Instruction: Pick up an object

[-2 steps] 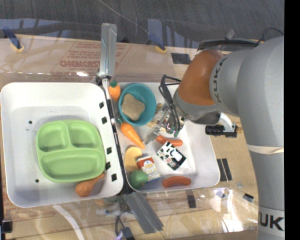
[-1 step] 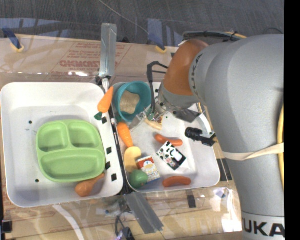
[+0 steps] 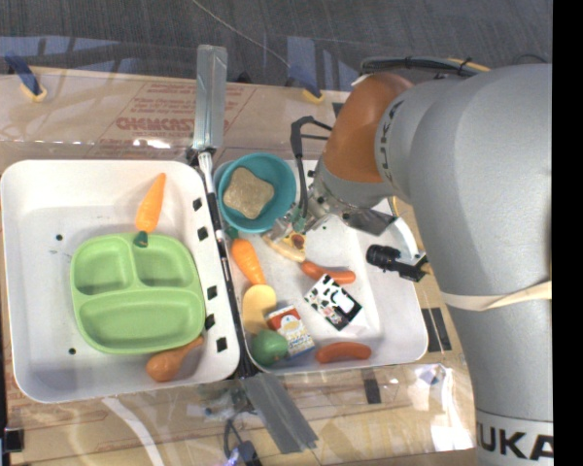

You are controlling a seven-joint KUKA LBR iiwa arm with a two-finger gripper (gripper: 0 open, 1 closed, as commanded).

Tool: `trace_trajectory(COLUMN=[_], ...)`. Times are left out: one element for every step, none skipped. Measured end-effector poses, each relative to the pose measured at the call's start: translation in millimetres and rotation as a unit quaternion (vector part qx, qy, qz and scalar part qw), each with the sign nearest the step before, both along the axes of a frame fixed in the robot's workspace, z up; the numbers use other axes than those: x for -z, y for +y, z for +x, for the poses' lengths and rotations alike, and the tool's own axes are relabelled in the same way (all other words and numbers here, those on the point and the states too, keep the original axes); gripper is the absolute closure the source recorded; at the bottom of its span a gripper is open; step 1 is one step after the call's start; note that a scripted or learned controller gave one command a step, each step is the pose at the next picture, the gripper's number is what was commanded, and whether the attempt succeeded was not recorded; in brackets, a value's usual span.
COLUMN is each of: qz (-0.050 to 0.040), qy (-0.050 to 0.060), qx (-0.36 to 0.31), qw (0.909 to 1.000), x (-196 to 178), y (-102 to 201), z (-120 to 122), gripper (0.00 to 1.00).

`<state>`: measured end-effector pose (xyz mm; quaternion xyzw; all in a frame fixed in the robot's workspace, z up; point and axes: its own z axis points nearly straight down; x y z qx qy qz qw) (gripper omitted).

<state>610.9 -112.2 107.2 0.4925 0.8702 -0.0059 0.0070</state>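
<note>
Camera view shows the end effector [image 3: 296, 223] low in the right bin [image 3: 408, 309] at frame centre, grip state impossible to tell, beside the teal bowl [image 3: 272, 178] and a pale wedge [image 3: 290, 249], the likely target, so descent seems underway and closing comes next.

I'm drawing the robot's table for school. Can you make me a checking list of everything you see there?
Surface: a bench covered in brown card, with two white bins, the left bin and the right bin, side by side.
Job's things: right bin has a teal bowl with bread in it, a carrot, two sausages, a small carton and a black-and-white packet.
Clutter: left bin has a green divided plate and another carrot.
End effector: low beside the bowl; fingers hard to make out.
Cables: a black cable loops by the wrist.
Surroundings: dark carpet.
</note>
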Motion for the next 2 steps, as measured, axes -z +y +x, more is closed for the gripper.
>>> trace_trajectory(qz=[0.0089,0.01], qy=[0.006,0.0], qx=[0.021,0.125], qw=[0.9997,0.992], x=[16.6,-87.3], y=[-9.5,64.6], z=[-44.5,-44.9], gripper=[1.0,1.0])
